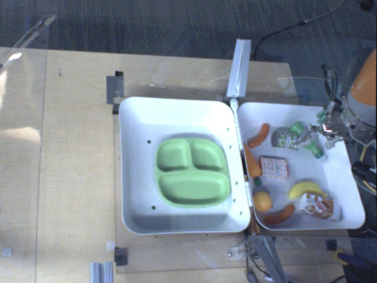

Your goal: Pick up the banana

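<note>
The yellow banana [306,188] lies curved in the front right part of the right bin [352,184], touching the top of a small red-and-white carton [318,206]. My gripper [310,138] hangs over the back of the same bin, well behind the banana and just right of a green can [286,138]. Nothing of the banana is near it.
The right bin also holds a red sausage [258,135], a carrot [253,164], a patterned box [274,167], an orange [263,201] and a second sausage [280,214]. The left bin [135,158] holds a green divided tray [192,171]. A metal post [239,68] stands behind the bins.
</note>
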You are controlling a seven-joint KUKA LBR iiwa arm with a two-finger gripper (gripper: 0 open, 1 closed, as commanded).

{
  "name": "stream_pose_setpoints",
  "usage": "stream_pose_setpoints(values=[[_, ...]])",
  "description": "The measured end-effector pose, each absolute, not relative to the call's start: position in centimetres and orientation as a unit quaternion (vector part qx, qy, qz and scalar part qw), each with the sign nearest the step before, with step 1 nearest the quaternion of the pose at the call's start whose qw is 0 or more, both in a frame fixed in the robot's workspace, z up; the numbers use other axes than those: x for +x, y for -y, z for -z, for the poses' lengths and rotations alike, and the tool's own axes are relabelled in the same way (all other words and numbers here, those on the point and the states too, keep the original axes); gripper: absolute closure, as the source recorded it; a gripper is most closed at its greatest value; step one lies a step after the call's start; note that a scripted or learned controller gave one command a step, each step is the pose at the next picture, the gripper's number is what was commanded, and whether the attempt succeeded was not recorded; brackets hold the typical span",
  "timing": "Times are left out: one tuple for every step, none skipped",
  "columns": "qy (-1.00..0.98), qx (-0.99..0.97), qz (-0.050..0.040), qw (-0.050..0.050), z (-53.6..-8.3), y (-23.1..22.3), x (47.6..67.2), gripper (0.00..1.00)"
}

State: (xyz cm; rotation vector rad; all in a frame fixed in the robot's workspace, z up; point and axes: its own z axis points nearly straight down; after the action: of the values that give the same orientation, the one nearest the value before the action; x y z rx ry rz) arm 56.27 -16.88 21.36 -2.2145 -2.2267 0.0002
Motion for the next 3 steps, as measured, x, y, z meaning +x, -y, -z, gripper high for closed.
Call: stream_pose_setpoints(values=[[0.704,-0.71,0.0,0.001,-12.5,19.0,51.7,0.0],[0.736,-0.677,0.0034,-0.007,-9.0,15.9,49.2,0.0],[0.751,-0.661,0.0061,-0.01,-9.1,8.8,49.5,0.0]])
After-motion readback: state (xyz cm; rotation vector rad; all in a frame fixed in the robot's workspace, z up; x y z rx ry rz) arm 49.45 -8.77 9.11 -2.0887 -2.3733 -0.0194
